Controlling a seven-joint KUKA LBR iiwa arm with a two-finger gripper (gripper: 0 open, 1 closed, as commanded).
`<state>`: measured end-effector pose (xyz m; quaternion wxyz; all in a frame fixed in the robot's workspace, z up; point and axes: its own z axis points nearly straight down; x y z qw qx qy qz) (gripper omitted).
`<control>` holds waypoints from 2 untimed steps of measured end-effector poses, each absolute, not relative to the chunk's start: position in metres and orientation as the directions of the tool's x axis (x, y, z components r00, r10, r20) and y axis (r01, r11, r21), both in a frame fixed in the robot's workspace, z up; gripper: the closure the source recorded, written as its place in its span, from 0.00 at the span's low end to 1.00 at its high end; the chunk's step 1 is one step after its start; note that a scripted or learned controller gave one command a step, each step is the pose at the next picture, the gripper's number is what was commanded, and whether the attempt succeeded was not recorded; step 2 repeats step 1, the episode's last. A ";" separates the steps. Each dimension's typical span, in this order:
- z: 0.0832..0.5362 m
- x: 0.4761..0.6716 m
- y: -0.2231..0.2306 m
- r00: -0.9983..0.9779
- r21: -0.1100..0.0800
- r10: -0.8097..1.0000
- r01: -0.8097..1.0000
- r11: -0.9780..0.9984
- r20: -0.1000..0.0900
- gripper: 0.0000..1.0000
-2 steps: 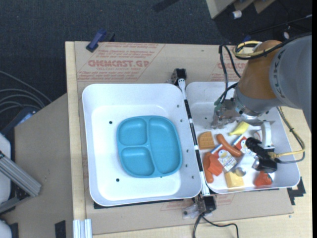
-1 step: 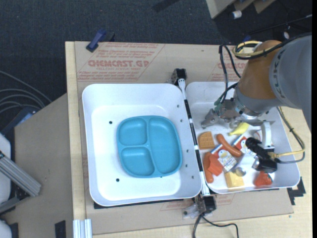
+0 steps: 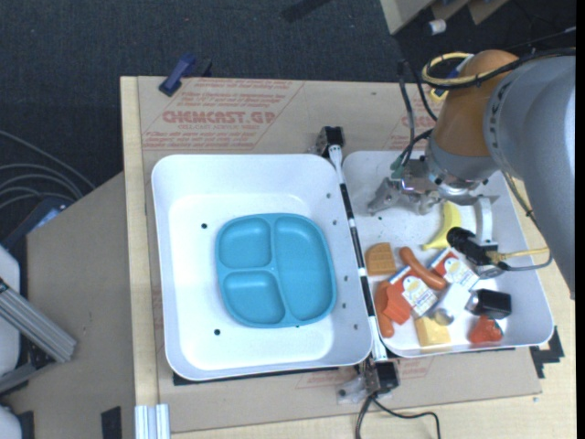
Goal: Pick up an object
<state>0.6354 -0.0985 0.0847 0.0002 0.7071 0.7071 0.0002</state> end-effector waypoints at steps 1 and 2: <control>0.085 0.667 -0.104 -0.001 0.002 1.000 1.000 0.001 0.000 0.00; 0.085 0.667 -0.104 -0.001 0.002 1.000 1.000 0.001 0.000 0.00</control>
